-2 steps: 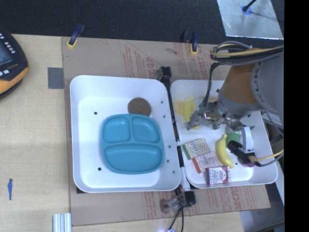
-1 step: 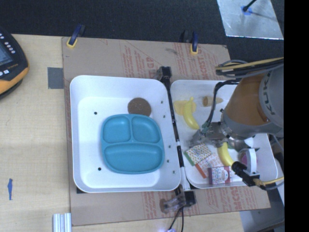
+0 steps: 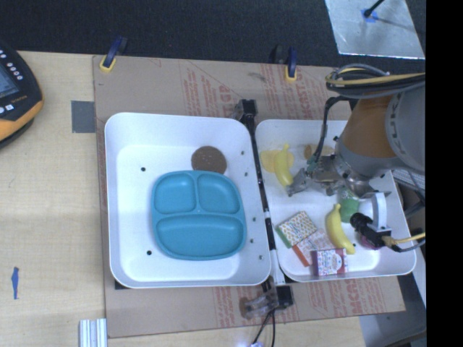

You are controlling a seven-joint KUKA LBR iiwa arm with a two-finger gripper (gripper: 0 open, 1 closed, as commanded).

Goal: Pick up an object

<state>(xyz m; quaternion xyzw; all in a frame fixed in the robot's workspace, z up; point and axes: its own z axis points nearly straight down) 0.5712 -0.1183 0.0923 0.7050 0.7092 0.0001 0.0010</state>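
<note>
Hung low in the right bin [image 3: 369, 264] with the gripper [image 3: 307, 181], claw state impossible to tell. Sat just at three o'clock of a yellow toy [image 3: 278, 165]. Spotted the banana [image 3: 336, 228] at five o'clock of the gripper, beside a patterned card [image 3: 296, 228].
</note>
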